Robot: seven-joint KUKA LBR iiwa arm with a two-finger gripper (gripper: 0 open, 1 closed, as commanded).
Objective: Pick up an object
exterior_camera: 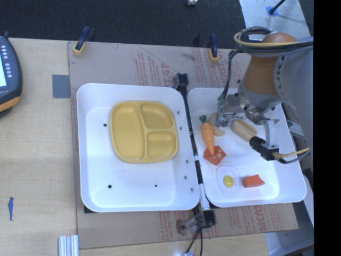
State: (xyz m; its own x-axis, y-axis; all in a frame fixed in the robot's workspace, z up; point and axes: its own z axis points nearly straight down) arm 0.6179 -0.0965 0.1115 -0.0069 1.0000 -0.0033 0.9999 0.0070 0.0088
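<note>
An orange carrot (pixel 208 136) is lying along the right bin's (pixel 279 167) left side, touching a red chunk (pixel 214 156) below it, while a fried egg (pixel 228 181) and an orange wedge (pixel 252 181) are sitting side by side and a tan roll (pixel 244 129) is lying slantwise.

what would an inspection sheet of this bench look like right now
surface: left bin and right bin, white, side by side on cardboard over wooden bench
job's things: toy carrot, red wedge, fried egg, orange block, beige roll, in right bin
clutter: yellow divided plate in left bin
grippers: gripper low in right bin beside beige roll; grip unclear
cables: dark cable below the bins' near clamp
surroundings: teach pendant at left edge; spring clamp on cardboard's far edge
</note>
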